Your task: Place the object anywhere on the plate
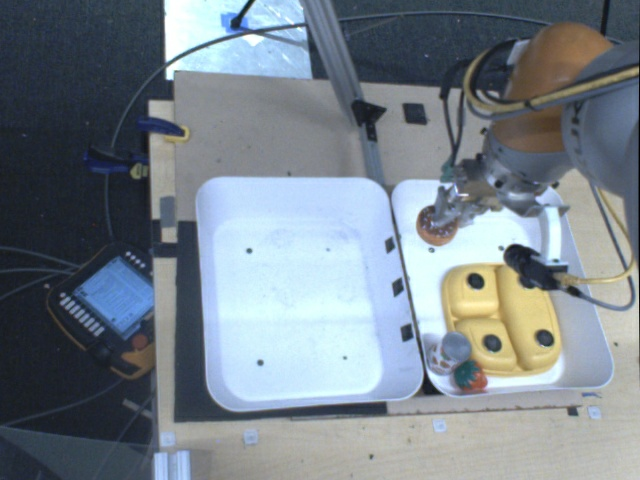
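1. Two white bins are sitting side by side on the tabletop (270,118), and I am watching them from above at a slant. Their inner rims are nearly touching, with small black tabs (397,287) lying along that seam.
2. I am seeing the left bin (290,298) showing a broad white floor from wall to wall, which is giving the widest room in view.
3. The right bin (592,363) is looking tighter. The yellow plate (520,308) is taking up most of its near half and is reaching close to the right wall and the near wall.
4. A small grey cup (455,347) and a red and green thing (469,375) are crowding the near left corner of that bin, just beside the plate's left edge.
5. The arm is reaching in from the right, and the claw (446,208) is hanging over the far left part of the right bin, near the seam wall.
6. The brown round thing (436,229) is sitting right under the claw's tip, touching it or nearly so. It is lying apart from the plate, on its far side, with a strip of white floor showing between them.
7. I am not managing to tell whether the claw is wide or narrow, nor whether the brown round thing is being gripped or is resting on the bin floor.
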Controlling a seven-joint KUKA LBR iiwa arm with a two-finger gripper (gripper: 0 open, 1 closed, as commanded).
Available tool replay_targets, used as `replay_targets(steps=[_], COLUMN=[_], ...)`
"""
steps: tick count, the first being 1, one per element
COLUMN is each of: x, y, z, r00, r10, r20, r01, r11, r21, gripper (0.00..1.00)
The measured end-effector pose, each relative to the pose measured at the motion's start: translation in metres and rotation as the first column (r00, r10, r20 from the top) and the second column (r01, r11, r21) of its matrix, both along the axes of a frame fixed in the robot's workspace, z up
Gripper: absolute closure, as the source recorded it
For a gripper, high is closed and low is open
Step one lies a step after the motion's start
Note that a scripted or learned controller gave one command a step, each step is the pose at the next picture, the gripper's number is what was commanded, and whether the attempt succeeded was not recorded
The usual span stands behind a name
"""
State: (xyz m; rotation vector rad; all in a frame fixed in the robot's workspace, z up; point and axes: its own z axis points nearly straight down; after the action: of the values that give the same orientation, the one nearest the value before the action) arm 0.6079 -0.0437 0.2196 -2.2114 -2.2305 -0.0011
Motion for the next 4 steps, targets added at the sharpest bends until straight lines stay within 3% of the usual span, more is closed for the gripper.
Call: replay_targets(steps=[2, 3, 4], x=[-0.047, -0.059, -0.081], y=[0.084, 0.134, 0.18], z=[0.004, -0.003, 0.012], r00=[1.0, 1.0, 1.0], r10=[0.0, 0.001, 0.002], r20=[-0.002, 0.0, 0.0], r01=[0.0, -0.001, -0.002], r11=[1.0, 1.0, 1.0], r21=[0.001, 0.001, 0.002], gripper=[1.0, 1.0, 1.0])
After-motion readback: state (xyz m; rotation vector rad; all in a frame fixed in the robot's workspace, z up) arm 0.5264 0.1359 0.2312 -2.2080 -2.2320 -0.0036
